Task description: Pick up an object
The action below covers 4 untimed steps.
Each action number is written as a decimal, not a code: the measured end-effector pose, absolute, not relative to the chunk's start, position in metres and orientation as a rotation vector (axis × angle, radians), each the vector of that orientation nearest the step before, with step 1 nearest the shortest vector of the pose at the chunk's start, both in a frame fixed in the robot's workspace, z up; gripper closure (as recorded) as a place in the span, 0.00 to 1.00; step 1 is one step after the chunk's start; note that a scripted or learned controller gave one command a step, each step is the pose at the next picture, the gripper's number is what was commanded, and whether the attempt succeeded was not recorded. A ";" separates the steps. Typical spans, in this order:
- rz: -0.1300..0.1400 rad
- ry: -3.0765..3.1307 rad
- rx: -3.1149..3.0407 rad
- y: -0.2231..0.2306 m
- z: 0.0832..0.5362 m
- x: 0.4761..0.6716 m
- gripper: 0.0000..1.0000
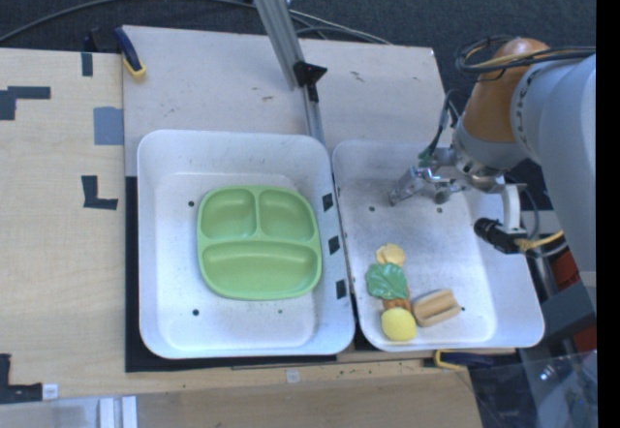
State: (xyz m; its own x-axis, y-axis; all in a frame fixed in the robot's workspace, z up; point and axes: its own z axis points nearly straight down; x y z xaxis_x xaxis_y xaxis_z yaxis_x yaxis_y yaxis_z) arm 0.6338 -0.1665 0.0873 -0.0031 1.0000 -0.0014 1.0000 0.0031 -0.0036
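Note:
My gripper (418,195) hangs over the upper part of the right bin (504,320), its two fingers spread apart and open with nothing between them. Several toy foods lie in the lower part of that bin, well below the gripper. They are a small yellow piece (389,255), a green leafy toy (387,279), a yellow ball-like fruit (398,323) and a tan bread roll (435,307). The green leafy toy touches the yellow piece above it and sits just above the yellow fruit.
A green divided plate (259,242) lies in the left bin (155,223). A slanted metal pole (276,5) runs from the top down to the bins' shared wall. Cables cross the dark floor behind the bench. Bare bin floor surrounds the gripper.

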 end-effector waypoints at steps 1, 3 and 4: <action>0.004 -2.226 -2.215 -0.166 0.098 0.634 1.00; -0.004 -2.226 -2.220 -0.151 0.198 0.632 1.00; -0.002 -2.225 -2.220 -0.150 0.222 0.633 1.00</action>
